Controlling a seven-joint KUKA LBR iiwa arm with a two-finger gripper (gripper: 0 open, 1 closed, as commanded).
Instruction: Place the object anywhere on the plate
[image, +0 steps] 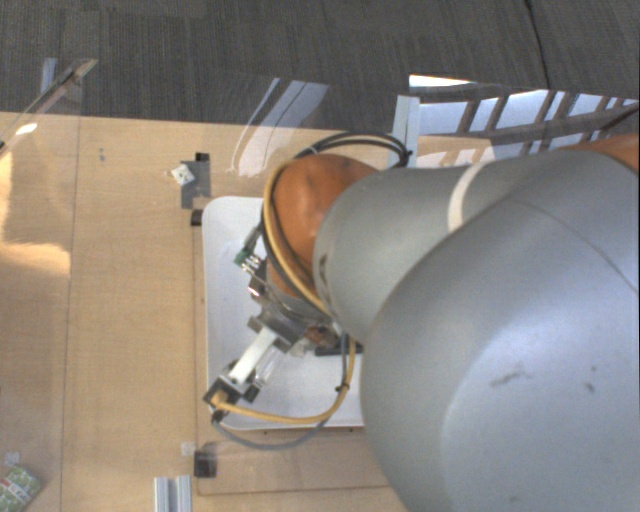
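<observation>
The grey arm (500, 330) reaches in from the right and takes up most of the view's right and middle. Its orange band (300, 210) sits above the wrist, over 1 white bin (222, 300). Below the band the gripper (283, 322) points down into the bin, nearer the left wall than the far one. It is seen from above and mostly covered by the wrist, so I cannot tell whether it is spread, pressed together or pinching anything. Where the object and the plate lie cannot be told either (the arm covers the greater part of the bin's floor). The strip of floor that shows, along the left wall and into the near-left corner, is plain white.

The bin rests on a wooden bench (120, 300). 2 small black clamps stand at its left corners: the far clamp (199, 180) and the near clamp (205, 463). A small white tag (181, 174) lies just beside the far clamp. A short metal rail (172, 492) sits at the view's bottom edge, near the near clamp. A green-and-white printed scrap (14, 486) lies at the bench's lower left. Beyond the bench is grey carpet (250, 50), and a white slatted frame (470, 110) stands at the far right, partly behind the arm.
</observation>
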